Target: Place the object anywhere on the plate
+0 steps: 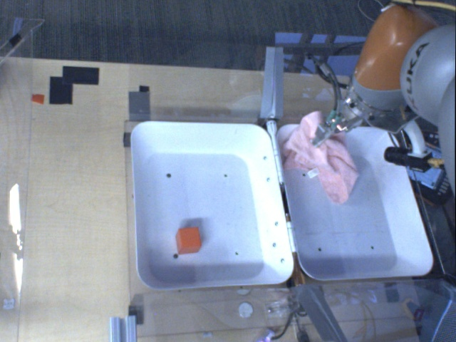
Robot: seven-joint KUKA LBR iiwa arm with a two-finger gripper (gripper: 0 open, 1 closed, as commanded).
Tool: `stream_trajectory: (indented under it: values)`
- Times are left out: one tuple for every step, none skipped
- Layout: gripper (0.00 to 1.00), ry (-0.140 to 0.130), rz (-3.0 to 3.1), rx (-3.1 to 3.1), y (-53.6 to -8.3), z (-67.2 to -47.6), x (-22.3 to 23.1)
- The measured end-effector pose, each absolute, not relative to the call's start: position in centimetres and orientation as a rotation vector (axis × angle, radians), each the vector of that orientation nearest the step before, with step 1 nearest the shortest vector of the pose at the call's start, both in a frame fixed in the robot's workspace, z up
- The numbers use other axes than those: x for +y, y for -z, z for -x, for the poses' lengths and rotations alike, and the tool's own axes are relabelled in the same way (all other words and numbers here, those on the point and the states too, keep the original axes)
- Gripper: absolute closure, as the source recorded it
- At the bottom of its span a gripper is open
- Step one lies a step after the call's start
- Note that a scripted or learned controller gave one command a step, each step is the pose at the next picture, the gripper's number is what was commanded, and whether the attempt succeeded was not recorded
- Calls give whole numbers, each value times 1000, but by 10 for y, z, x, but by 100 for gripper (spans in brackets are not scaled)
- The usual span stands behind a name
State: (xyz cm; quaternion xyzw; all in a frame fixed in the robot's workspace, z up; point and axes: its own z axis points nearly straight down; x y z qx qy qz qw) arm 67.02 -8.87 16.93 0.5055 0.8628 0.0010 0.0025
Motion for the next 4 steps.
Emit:
stream_trajectory:
  values:
    - [100, -5, -1576, 2710, -221, -672, -87]
    - [100, -4, -1002, 2971, -222, -658, -33]
    - [100, -4, -390, 3110, -227, -646, 21]
    - [100, -5, 5, 3133, -232, -648, 64]
